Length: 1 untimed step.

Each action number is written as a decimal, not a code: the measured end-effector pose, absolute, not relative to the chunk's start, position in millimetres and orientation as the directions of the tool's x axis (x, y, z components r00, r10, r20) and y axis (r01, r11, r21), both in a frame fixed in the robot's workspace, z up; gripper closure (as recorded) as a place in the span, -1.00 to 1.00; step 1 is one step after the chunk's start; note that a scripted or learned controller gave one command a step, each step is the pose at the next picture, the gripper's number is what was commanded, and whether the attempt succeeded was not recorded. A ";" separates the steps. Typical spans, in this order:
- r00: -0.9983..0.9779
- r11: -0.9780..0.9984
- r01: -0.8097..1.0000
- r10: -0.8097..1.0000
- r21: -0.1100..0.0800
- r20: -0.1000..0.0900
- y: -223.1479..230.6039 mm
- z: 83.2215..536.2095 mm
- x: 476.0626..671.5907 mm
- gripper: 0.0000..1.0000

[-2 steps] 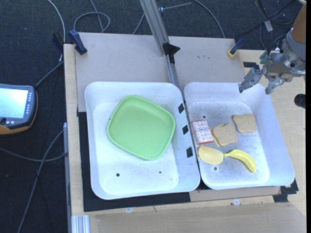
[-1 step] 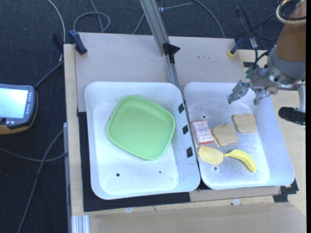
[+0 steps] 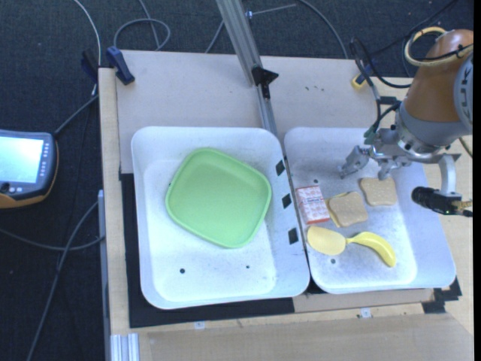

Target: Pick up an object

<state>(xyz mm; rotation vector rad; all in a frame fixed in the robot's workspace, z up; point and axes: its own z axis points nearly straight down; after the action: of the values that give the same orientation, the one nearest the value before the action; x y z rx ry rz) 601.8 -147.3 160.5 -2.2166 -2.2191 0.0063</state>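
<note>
My gripper [image 3: 368, 165] hangs over the back part of the right bin [image 3: 428, 265], fingers spread open with nothing between them. Just in front of it lie two tan bread slices, one [image 3: 378, 192] almost under the fingers and another [image 3: 348, 208] to its left. A small red and white packet [image 3: 312, 204] lies by the bin's left wall. Nearer the front are a yellow banana [image 3: 376, 247] and a pale yellow spoon-shaped piece [image 3: 327, 241].
The left bin [image 3: 150, 277] holds a green square plate [image 3: 219, 197]. A metal post [image 3: 239, 21] slants up from between the bins. Cables run around the bench, and a handheld screen [image 3: 24, 165] lies at the far left.
</note>
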 end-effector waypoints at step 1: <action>-0.001 0.001 1.000 1.000 -0.006 0.001 -139.8 107.2 608.4 -1.00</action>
<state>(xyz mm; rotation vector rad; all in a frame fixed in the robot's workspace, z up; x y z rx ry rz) 608.4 -139.8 107.2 -2.2167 -2.2198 0.0054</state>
